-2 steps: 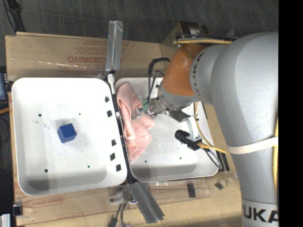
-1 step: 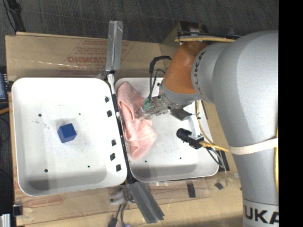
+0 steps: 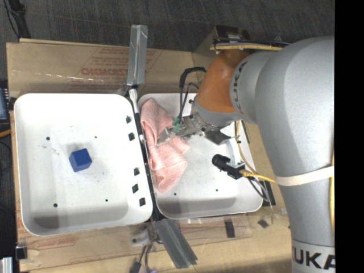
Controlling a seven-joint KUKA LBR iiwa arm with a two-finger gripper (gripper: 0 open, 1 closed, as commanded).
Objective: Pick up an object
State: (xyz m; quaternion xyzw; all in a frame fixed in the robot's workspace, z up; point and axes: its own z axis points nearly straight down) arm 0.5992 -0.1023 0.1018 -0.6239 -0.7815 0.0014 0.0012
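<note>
One pink cloth (image 3: 164, 155) lies crumpled in the right bin (image 3: 210, 206), bunched in a long heap against that bin's left wall. It runs from near the far corner down past the middle of the floor. The cloth's left edge touches the wall, and its right side spills out onto bare white floor.

Gripper (image 3: 173, 131) is low over the upper half of the cloth, at its right edge. The tip appears to touch or press into the folds. Whether the gripper is open or closed cannot be told, as the tip is small and merges with the fabric. No part of the cloth can be seen lifted off the floor.

Grey arm (image 3: 296, 124) comes in from the right and covers the bin's right side. Its orange band (image 3: 219, 87) sits just above the wrist, over the far end of the bin.

Left bin (image 3: 34, 209) holds one blue cube (image 3: 80, 159), left of centre on the floor, well apart from the gripper and cloth.

Small black clips (image 3: 135, 172) are spaced along the seam between the bins. A grey metal bar (image 3: 136, 53) stands at the far end of that seam.

Both bins rest on a cardboard sheet (image 3: 57, 64) printed in red, with dark carpet (image 3: 85, 4) beyond.
</note>
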